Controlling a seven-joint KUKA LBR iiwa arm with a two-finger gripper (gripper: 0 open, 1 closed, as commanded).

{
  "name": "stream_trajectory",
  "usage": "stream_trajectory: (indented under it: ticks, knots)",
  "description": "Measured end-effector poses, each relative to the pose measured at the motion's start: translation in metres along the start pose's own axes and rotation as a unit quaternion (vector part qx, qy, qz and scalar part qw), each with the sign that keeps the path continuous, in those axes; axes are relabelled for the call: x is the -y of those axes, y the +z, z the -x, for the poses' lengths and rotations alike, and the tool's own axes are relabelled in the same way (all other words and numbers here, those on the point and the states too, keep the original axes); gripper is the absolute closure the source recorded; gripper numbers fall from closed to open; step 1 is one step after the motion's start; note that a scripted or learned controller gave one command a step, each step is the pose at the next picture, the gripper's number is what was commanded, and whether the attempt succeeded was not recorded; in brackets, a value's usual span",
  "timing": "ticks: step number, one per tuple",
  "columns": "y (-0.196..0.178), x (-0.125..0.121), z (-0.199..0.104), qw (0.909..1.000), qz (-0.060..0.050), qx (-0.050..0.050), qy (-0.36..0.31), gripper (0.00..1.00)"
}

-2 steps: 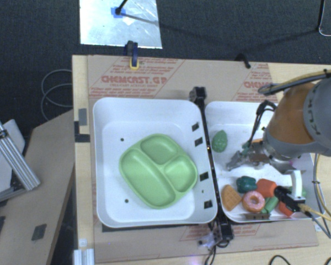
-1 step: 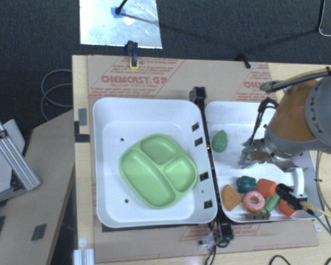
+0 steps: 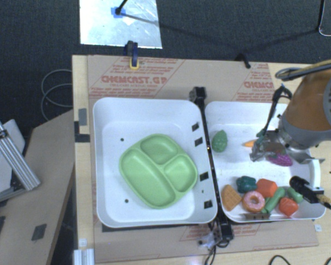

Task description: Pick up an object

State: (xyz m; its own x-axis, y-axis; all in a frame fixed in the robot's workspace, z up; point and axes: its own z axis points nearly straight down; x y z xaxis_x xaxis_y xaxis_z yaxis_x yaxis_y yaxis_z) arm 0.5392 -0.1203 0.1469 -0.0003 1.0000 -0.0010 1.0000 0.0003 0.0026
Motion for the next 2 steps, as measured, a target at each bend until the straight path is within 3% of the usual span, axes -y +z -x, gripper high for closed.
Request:
stream_trajectory:
  ticks: [2]
  knots:
    - [-0.078,-0.006,0.006,1.0000,0.000,0.000,-0.002,1.00]
